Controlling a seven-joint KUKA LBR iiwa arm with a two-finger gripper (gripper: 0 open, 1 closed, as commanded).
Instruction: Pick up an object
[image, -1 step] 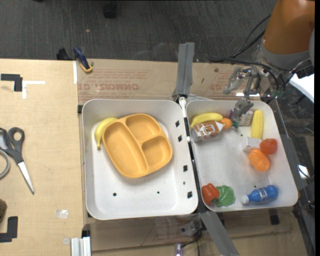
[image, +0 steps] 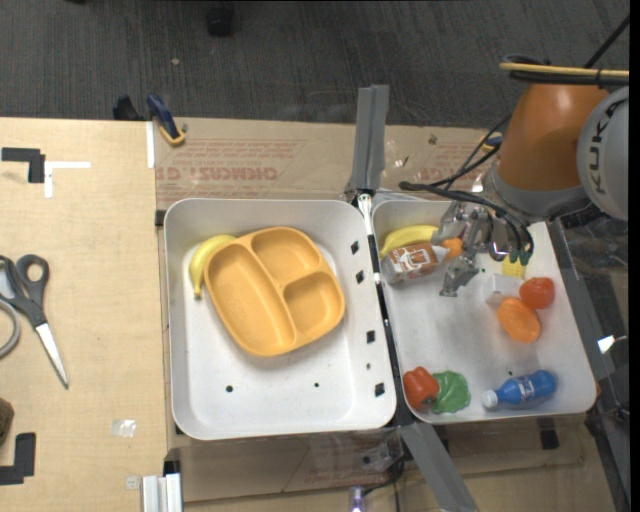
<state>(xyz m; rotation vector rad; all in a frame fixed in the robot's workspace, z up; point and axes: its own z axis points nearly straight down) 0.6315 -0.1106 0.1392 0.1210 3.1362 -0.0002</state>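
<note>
1. Claw low in the right bin, at its far end, just beside a clear packet with a brown label and a banana.
2. Cannot tell whether spread or pressed together; nothing seen pinched.
3. Nothing lifted yet: two orange fruits, blue bottle, red and green toys all resting on the bin floor.
4. Left to do, by the look of it: closing on one object, then raising it.

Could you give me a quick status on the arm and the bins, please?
Gripper low in right bin, nothing seen held. Nearest: bread packet, banana beside it. Orange fruit, blue bottle lie apart.
</note>
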